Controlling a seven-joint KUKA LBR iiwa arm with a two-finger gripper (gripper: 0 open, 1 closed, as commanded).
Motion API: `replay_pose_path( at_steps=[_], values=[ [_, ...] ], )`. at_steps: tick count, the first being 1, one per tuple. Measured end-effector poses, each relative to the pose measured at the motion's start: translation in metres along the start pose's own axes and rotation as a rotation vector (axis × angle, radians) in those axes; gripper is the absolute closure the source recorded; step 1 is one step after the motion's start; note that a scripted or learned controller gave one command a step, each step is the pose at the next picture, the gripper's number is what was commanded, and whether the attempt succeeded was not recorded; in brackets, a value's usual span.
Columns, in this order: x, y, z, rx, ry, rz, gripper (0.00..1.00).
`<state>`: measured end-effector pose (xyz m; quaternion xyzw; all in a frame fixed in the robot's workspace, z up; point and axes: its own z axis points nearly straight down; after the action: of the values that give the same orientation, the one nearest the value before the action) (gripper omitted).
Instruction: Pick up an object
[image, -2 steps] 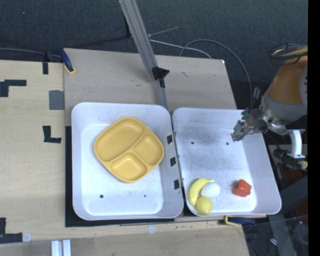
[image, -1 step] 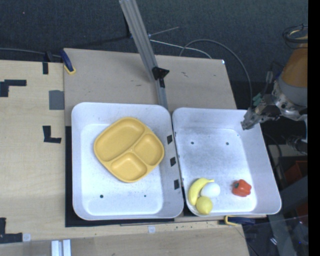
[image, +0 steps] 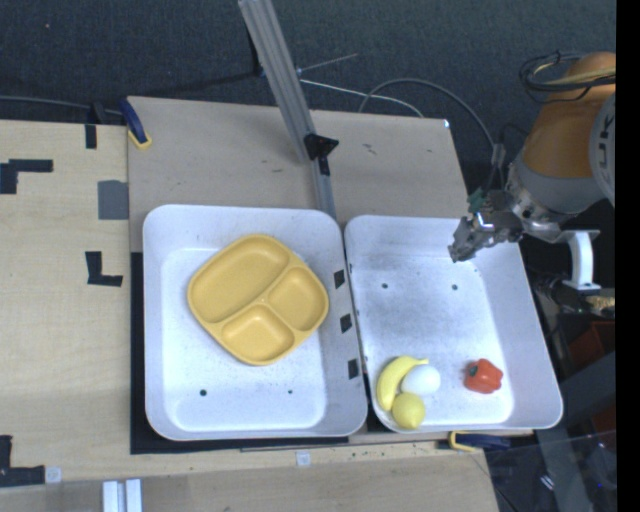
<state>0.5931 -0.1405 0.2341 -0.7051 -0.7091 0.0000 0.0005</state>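
Fruit (image: 410, 390) lies untouched; fingers (image: 462, 247) above right bin (image: 420, 290), opening impossible to tell.

A single fixed camera watches me from above the bench, looking down at a slant, far enough back to take in both white bins side by side: the left bin (image: 160, 300) and the right bin (image: 520, 330). The bench's far edge lies toward the top of the frame. My arm (image: 560, 150) enters from the right side, upper corner.
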Motion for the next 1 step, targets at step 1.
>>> replay_pose_path(
  at_steps=[1],
  values=[
    [0.0481,-0.0085,0.0033,0.001,0.0,0.0,1.0]
  ],
)
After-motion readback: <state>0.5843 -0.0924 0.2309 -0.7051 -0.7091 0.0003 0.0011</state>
